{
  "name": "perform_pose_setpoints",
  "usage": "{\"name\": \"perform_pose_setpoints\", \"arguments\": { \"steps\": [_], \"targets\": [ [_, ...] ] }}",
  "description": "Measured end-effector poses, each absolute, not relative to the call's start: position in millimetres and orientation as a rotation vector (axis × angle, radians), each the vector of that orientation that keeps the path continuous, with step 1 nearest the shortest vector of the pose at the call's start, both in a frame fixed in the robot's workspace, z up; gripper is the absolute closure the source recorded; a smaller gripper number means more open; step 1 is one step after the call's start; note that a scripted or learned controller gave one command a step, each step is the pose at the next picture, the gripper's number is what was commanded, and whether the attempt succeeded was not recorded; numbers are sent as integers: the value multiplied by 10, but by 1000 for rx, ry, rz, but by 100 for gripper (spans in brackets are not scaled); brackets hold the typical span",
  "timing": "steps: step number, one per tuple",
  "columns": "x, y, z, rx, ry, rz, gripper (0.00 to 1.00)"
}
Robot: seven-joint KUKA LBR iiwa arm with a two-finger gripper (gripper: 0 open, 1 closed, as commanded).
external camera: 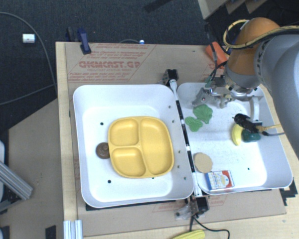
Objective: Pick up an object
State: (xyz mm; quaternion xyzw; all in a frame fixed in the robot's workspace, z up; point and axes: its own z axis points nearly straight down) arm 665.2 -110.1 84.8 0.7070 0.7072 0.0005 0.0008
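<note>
Nearest the camera, a small red, white and blue carton (pixel 220 179) is seen at 6 o'clock in the right white bin (pixel 269 176). Leftward, a yellow three-compartment plastic plate (pixel 140 146) is centred in the left white bin (pixel 84 133), a brown disc (pixel 102 150) touching its 9 o'clock edge. In the right bin are shown a tan round disc (pixel 203 162), green leafy pieces (pixel 200 117) and a yellow banana-like toy (pixel 237 135). The gripper (pixel 213 97) is poised at 12 o'clock just above the green pieces; finger spacing cannot be told.

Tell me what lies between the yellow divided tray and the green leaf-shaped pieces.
In the camera view, the two white bins' adjoining rims lie between the yellow divided tray and the green leaf-shaped pieces.
</note>
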Motion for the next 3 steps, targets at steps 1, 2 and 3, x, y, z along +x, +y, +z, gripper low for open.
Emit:
{"name": "perform_pose_setpoints", "arguments": {
  "steps": [1,2,3],
  "targets": [
    [6669,-1611,1238,2220,2219,1,0],
    [6090,-1884,988,2223,2221,-3,0],
    [5760,-1831,847,2222,2221,-1,0]
  ]
}}
